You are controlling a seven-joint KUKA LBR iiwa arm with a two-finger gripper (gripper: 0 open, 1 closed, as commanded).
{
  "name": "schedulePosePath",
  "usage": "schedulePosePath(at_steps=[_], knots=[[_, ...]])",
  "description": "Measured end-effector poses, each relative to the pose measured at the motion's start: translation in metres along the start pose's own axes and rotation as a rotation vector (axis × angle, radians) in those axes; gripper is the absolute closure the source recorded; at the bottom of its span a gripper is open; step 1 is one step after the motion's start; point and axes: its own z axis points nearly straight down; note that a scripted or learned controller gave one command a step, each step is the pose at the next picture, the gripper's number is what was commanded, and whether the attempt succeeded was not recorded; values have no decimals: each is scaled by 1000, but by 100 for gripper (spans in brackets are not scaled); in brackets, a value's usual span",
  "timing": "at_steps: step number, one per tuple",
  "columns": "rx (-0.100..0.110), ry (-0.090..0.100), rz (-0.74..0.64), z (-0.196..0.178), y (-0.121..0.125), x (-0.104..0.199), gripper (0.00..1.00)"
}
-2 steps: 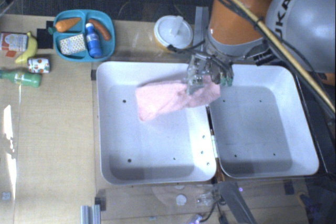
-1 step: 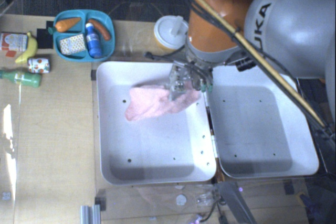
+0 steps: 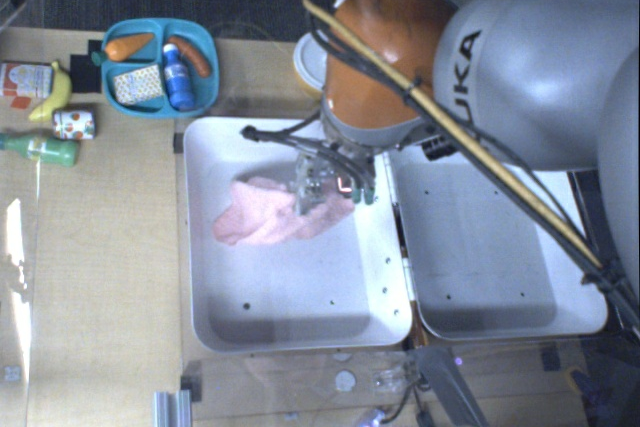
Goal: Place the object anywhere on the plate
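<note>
Pincer (image 3: 333, 187): low over the left bin (image 3: 215, 315), at the right end of the pink cloth (image 3: 272, 213); whether it grips the cloth cannot be told, the view being too cluttered there. Arm (image 3: 540, 65): reaches in across the right bin (image 3: 500, 265). Cloth: lying crumpled on the left bin's floor. Plate (image 3: 308, 63): only a rim visible behind the wrist, beyond the bins. Assessment: placement not done; lift and carry remain.
</note>
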Motion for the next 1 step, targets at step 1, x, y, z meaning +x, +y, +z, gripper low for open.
schedulePosePath(at_steps=[1], knots=[[0,-1,0,0,0,0,0]])
